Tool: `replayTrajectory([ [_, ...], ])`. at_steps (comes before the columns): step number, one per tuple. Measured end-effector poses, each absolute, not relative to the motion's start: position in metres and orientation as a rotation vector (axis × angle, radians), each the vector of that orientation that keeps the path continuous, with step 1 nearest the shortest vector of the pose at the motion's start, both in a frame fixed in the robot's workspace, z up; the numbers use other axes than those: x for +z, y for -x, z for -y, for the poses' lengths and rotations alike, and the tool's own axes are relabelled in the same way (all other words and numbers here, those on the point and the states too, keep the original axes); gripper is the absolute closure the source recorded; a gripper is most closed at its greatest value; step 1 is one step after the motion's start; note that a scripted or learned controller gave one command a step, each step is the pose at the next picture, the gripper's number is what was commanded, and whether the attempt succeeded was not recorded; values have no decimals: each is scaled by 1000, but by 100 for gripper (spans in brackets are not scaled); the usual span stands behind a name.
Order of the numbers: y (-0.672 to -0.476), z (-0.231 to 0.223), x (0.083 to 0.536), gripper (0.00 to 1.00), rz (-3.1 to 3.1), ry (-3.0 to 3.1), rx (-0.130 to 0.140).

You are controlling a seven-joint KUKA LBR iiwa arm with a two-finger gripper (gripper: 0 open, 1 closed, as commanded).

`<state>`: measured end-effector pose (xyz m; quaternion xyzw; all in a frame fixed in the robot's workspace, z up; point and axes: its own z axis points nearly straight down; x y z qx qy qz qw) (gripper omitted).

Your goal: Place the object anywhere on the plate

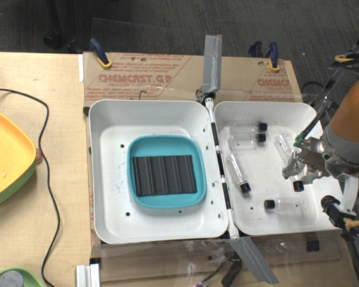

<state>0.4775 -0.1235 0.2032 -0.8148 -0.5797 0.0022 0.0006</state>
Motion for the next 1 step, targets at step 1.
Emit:
replayTrajectory([
  [1, -478, 123, 203, 0, 1820, 2559, 7],
])
